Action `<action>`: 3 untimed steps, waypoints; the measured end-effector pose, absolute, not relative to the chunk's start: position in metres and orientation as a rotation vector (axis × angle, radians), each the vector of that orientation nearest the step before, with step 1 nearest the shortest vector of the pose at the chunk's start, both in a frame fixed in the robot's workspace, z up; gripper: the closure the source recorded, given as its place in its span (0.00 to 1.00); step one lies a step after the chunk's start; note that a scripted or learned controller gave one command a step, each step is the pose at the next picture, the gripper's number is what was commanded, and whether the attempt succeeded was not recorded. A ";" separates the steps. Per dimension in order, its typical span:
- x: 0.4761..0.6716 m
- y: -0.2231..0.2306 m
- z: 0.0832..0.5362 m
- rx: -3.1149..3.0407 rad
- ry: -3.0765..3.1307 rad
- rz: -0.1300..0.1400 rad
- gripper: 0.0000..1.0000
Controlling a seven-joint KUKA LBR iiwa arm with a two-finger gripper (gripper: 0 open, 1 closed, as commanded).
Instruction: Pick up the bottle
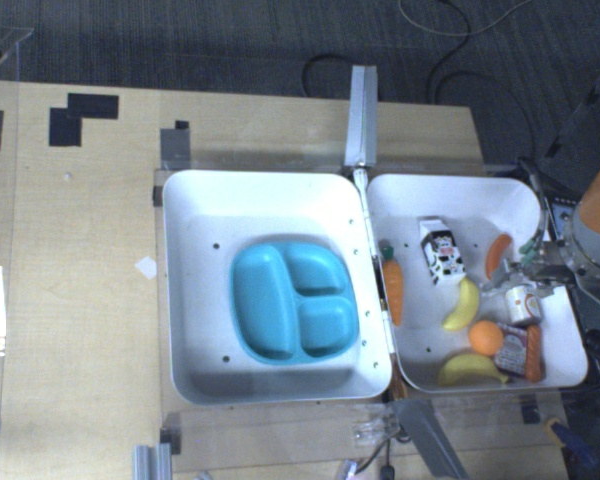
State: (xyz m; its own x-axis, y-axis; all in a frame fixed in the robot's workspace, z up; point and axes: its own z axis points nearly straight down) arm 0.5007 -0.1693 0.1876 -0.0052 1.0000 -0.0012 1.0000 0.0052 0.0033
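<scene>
A small white bottle [522, 305] with an orange label lies near the right wall of the right bin [480, 193]. My gripper [533, 268] hangs just above and behind it, close to the bin's right rim. The grey arm with its orange band [598, 218] reaches in from the right. The gripper's metal parts overlap the bottle's upper end, and I cannot tell whether they touch it.
Around the bottle lie a banana [463, 306], an orange [487, 338], a second banana [470, 370], a red-brown packet [527, 354], a reddish sausage shape [497, 255], a spotted milk carton [440, 251] and a carrot [392, 288]. The left bin [195, 268] holds a blue divided plate [292, 300].
</scene>
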 end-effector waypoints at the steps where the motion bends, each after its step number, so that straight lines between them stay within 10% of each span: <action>1: 0.566 -0.053 0.283 2.326 2.106 0.006 0.00; 2: 0.600 0.018 0.408 2.345 2.084 0.008 0.00; 3: 0.650 0.081 0.435 2.339 2.093 0.005 0.00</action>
State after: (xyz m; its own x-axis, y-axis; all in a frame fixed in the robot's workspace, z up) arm 0.6495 0.0806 0.4354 0.1106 0.9939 0.0001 0.9939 -0.1106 0.0043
